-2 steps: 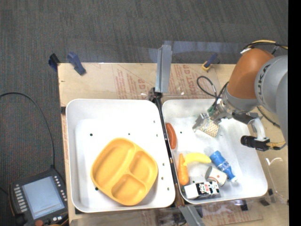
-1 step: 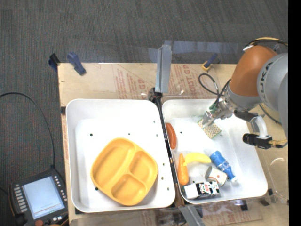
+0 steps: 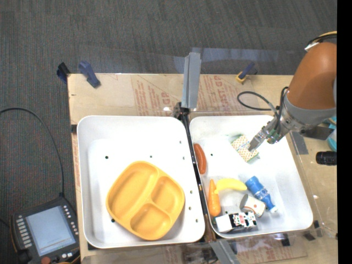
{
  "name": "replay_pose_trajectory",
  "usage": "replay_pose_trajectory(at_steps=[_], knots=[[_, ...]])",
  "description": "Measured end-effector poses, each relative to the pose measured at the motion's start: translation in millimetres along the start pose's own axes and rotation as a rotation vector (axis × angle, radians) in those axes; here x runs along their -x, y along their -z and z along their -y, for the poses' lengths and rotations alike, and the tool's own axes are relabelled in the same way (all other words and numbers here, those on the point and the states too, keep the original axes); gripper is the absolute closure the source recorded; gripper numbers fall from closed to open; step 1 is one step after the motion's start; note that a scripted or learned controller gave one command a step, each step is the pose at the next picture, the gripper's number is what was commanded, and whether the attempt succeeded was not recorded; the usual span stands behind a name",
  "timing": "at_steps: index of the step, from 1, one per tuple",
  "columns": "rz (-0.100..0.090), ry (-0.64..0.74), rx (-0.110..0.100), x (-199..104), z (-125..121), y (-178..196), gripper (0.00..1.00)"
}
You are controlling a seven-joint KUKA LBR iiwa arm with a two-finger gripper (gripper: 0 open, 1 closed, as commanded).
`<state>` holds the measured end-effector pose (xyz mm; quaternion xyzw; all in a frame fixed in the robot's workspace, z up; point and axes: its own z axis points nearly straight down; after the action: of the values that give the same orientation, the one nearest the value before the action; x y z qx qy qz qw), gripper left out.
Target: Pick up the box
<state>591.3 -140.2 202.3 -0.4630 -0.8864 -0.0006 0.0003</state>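
I see the box point(image 3: 244, 148) in the right bin point(image 3: 291, 169), far-middle, lying flat, long axis running far-left to near-right. Gripper point(image 3: 254, 145) sits right over its right edge and hides that part; can't tell its state. Box pattern too small to read.

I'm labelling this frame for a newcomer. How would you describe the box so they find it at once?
Look in the right bin, in its far half away from the pile of food toys. The box lies there alone, right beside the gripper. It is small, flat and pale with a speckled pattern.
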Motion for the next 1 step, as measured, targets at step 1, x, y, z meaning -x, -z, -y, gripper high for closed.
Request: replay_pose_trajectory(at_steps=[1], knots=[[0.0,-0.002,0.0,0.5,0.5,0.1,0.0]])
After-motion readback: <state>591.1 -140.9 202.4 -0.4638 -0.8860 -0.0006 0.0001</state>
